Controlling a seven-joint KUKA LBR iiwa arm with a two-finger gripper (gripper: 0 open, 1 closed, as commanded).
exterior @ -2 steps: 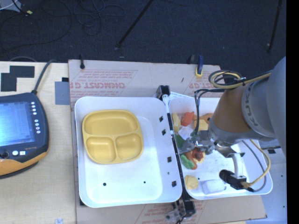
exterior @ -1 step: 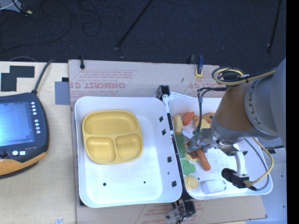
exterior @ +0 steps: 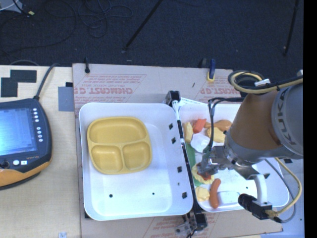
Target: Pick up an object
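The right bin [exterior: 280, 195] holds several toy food pieces. A red-orange piece [exterior: 199, 125], an orange piece [exterior: 221, 125] and a yellow piece [exterior: 188, 131] lie at its far left, with a white piece [exterior: 200, 143] just below them. A red sausage [exterior: 214, 193] lies near the front beside a yellow piece [exterior: 202, 193]. My gripper [exterior: 206, 166] is down low among the pieces near the bin's left wall, over a dark reddish item. The wrist hides what lies directly beneath it.
The left bin [exterior: 129, 202] carries a yellow three-compartment tray [exterior: 119, 145]. A dark divider [exterior: 182, 152] runs between the bins. A handheld screen unit [exterior: 20, 138] sits on the bench at far left. Cables loop behind the arm at top right.
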